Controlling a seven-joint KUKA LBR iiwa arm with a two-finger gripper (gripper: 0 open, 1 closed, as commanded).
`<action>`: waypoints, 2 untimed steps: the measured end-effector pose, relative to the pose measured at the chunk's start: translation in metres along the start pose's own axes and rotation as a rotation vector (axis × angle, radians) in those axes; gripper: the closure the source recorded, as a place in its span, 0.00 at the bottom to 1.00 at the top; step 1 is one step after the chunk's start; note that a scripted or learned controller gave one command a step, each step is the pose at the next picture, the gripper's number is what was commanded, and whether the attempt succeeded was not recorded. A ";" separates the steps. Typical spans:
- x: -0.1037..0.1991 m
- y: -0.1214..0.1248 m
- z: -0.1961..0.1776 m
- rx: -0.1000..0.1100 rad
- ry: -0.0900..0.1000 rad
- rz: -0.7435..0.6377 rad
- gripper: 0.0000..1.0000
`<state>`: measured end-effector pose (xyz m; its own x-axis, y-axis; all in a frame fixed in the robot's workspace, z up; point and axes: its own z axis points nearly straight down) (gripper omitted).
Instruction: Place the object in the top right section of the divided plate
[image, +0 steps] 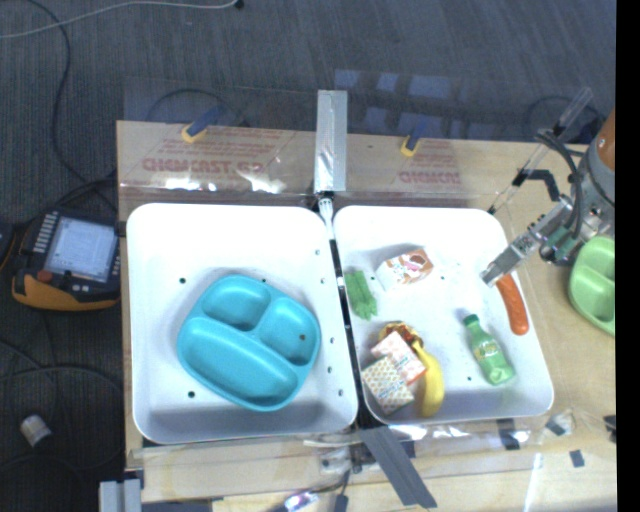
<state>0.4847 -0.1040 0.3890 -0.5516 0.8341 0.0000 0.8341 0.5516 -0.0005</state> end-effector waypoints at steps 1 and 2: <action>0.000 0.001 -0.009 -0.001 0.000 -0.002 1.00; -0.028 0.037 -0.038 0.000 0.001 0.013 1.00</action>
<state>0.5307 -0.1065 0.4271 -0.5406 0.8413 0.0005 0.8413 0.5406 -0.0004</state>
